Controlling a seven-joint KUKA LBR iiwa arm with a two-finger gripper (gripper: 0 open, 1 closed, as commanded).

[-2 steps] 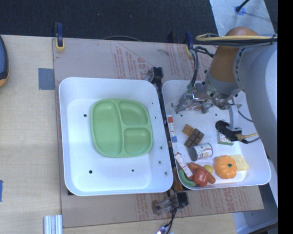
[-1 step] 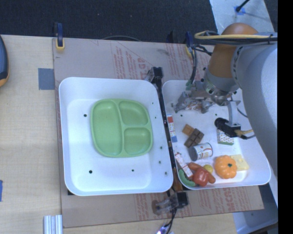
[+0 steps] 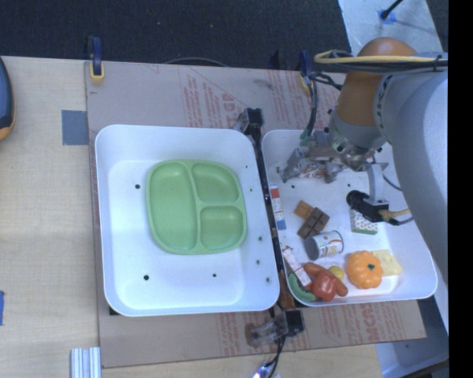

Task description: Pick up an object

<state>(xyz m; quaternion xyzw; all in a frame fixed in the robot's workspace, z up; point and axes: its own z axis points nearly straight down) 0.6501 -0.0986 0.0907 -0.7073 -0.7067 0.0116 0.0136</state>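
So we're looking at the right bin (image 3: 414,246), since that's where all the pickable stuff is lying. Nothing is up off the floor yet as far as we can see. The gripper (image 3: 325,166) is hanging low over the far end of that bin, with bare white just under it, and the nearest items are the brown blocks (image 3: 311,219) just on the near side of it. We're guessing those are the likeliest target, but that's only a guess. Honestly, we can't tell how far open the claw is, or whether it's got hold of anything; it's just a tangle of metal from this angle.

Counting outward from there, we're getting:
- two brown blocks, touching each other
- one small can (image 3: 326,245) lying on its side just near of them
- one orange pumpkin (image 3: 365,269) with one yellow block (image 3: 389,261) beside it on the right
- one red pepper (image 3: 325,284) in the near left corner
- one long thin packet (image 3: 277,205) lying along the left wall

Most of it is crowding the near half, probably just dumped in loose, which is leaving the far half open for the arm (image 3: 363,93) coming in from the right.

The left bin (image 3: 126,235) is holding one green plate (image 3: 195,206) with three compartments, sitting flat in the middle.
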